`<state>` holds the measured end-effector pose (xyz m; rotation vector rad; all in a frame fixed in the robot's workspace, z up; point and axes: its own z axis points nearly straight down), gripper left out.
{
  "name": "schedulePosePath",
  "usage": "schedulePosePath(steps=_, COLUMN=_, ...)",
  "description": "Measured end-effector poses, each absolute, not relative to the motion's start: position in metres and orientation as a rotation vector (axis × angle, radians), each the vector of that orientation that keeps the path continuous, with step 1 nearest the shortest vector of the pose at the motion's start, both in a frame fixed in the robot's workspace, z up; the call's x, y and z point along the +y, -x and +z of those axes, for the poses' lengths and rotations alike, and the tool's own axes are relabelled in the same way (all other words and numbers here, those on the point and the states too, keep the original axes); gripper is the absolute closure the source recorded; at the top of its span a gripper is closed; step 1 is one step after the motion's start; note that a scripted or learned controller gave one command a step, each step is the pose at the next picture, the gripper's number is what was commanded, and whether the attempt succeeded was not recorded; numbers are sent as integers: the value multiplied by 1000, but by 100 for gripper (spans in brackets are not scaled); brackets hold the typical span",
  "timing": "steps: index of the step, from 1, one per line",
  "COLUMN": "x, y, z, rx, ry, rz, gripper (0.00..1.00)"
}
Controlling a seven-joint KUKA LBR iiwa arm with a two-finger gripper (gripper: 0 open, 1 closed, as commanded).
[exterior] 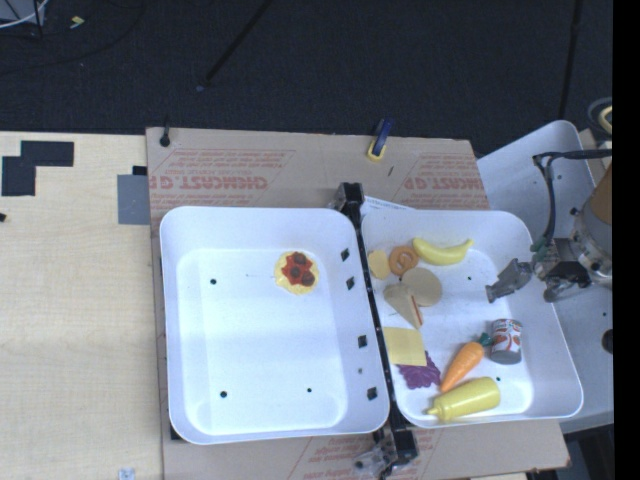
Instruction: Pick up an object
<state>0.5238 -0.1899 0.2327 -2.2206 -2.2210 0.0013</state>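
End effector (pixel 532 279): two dark fingers seen spread apart, nothing between them, at the right bin's (pixel 545 393) right rim.
Can (pixel 506 340): just below the end effector, lying tilted; label blurred.
Carrot (pixel 461 364): below-left of the end effector, long axis diagonal, green top toward the can.
Mustard bottle (pixel 465 399): further below, lying nearly level.
Banana (pixel 441 250): left of the end effector, ends curved upward.
Arm: cut off at the edge.

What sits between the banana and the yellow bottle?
In the camera view, between banana and bottle: bare bin floor, then the carrot.
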Motion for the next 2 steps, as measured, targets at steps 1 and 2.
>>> schedulePosePath(steps=1, x=-124, y=-572, z=102, rx=-2220, ry=2206, rz=6, gripper=0)
schedulePosePath(steps=2, x=-89, y=-636, z=87, rx=-2227, ry=2217, rz=-3, gripper=0)
